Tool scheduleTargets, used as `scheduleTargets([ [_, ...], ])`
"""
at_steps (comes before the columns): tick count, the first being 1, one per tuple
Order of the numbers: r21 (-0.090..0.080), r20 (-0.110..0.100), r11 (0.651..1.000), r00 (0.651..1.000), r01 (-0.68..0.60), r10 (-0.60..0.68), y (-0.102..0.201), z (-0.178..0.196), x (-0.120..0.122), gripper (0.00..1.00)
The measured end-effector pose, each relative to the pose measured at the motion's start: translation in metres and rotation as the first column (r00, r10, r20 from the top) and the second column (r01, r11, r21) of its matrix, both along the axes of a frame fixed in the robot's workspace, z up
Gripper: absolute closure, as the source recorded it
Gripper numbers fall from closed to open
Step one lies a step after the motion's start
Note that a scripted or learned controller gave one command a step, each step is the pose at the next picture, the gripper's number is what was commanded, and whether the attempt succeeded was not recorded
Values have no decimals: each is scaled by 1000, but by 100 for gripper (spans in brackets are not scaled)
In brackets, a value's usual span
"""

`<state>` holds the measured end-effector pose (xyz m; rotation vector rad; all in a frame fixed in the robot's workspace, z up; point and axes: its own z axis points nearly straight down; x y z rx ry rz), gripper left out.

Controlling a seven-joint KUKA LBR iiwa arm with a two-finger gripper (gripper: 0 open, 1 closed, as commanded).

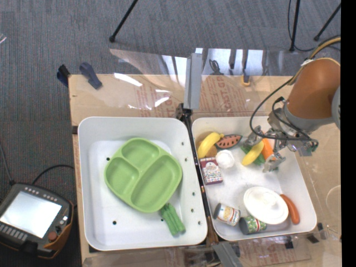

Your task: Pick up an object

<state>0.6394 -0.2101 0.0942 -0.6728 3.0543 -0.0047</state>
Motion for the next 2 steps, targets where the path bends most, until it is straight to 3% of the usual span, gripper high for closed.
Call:
scheduleTargets([
  [1, 4, 3, 1000, 1000, 5, -5, 1, 10, 1, 100],
  [2, 2, 3, 997, 997, -72, 72, 131, 116, -31, 100],
])
